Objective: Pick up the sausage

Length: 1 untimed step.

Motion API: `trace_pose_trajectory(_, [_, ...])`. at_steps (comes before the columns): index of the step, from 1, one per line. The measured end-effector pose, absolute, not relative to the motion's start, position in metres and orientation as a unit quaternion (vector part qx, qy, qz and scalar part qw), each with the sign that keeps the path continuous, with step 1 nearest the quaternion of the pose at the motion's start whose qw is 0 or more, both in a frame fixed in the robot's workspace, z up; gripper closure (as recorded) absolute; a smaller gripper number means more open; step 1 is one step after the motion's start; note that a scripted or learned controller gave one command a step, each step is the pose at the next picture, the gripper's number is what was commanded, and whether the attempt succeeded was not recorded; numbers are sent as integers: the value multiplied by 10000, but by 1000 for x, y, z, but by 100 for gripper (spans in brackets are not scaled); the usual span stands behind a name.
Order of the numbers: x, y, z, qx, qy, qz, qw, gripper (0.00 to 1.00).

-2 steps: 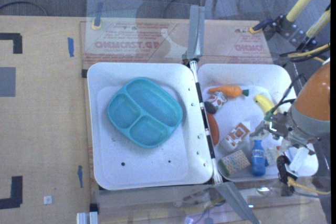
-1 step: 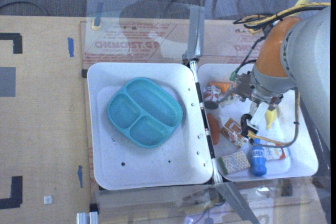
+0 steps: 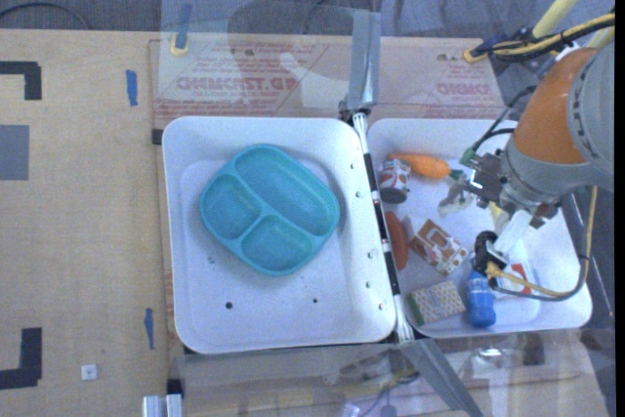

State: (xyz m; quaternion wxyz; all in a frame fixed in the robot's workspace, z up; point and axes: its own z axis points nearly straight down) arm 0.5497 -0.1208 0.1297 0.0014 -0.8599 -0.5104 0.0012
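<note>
The sausage (image 3: 395, 240), a reddish-brown stick, lies along the left wall of the right bin (image 3: 571, 303), pointing front to back. My gripper (image 3: 466, 193) hangs over the middle of that bin, to the right of the sausage and a little further back, apart from it. Below it runs the grey wrist with the orange band (image 3: 547, 124). Nothing of the sausage is at the gripper.
Around the sausage lie a small red-and-white can (image 3: 394, 179), an orange carrot (image 3: 426, 166), a brown patterned box (image 3: 439, 247), a flat cracker-like packet (image 3: 437, 301) and a blue bottle (image 3: 479, 301). The left bin (image 3: 195, 308) holds a blue divided plate (image 3: 270, 208). Cables trail by the wrist.
</note>
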Motion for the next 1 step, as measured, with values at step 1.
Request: trace_pose_trajectory(1, [508,-99,111,-7768,-6284,-251,-311,0])
